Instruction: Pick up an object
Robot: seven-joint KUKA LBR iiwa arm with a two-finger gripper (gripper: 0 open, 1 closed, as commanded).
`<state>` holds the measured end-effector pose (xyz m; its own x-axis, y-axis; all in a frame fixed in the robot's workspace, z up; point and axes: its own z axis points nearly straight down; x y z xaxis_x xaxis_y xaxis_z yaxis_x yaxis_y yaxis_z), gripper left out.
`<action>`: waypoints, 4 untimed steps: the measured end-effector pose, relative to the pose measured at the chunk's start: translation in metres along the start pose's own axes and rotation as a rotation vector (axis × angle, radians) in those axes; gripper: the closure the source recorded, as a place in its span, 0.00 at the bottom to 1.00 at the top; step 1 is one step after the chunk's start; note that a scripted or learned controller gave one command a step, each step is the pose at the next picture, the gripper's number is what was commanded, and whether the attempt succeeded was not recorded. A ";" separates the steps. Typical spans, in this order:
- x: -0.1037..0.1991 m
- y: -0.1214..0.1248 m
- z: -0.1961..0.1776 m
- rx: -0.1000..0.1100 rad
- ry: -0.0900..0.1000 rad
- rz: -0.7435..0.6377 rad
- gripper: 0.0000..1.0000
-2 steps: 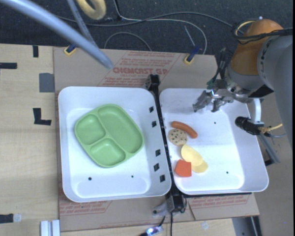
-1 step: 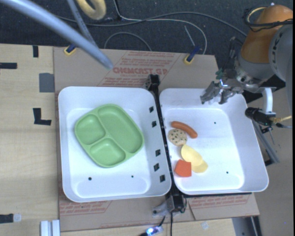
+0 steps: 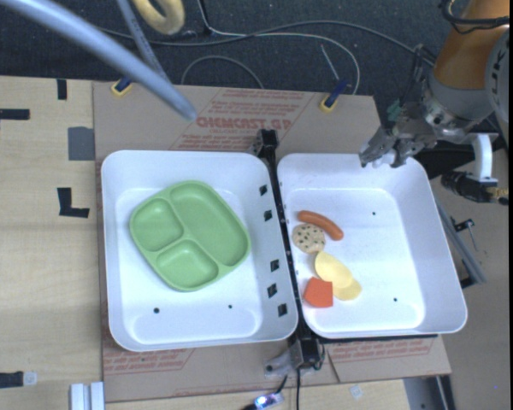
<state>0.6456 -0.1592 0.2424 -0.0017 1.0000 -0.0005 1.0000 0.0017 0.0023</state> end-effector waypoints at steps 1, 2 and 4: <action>0.044 -0.021 -0.006 0.005 0.001 -0.002 1.00; 0.090 -0.045 -0.011 0.005 0.002 -0.003 1.00; 0.205 -0.078 0.001 0.006 0.001 -0.004 1.00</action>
<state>0.5670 0.0456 0.2411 -0.0056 1.0000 0.0004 1.0000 0.0056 -0.0041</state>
